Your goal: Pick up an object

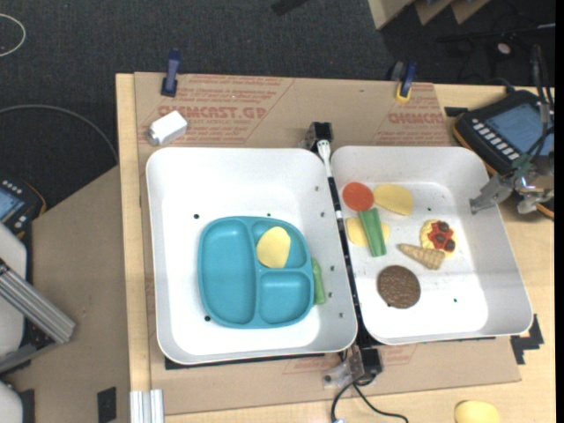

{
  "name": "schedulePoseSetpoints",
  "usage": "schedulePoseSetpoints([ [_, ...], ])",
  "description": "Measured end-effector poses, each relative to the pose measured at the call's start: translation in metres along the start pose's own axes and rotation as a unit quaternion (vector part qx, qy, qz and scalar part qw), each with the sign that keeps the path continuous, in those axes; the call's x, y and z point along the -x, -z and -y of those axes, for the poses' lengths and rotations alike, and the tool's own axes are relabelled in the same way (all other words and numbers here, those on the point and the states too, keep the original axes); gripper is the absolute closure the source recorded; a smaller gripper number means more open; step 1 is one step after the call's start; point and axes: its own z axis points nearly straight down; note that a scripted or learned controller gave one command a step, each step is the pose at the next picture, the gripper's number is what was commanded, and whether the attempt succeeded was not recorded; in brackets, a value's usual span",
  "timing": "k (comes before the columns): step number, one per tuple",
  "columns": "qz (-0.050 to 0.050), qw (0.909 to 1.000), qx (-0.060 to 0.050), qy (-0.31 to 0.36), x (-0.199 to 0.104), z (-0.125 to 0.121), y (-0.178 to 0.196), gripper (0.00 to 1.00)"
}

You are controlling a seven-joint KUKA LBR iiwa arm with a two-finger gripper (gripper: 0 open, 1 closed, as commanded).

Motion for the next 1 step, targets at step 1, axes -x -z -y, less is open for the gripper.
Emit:
schedulePoseSetpoints([
  [1,0.0,1.0,-0.001,0.001,-0.0007,-0.002,0.0035,1.0],
])
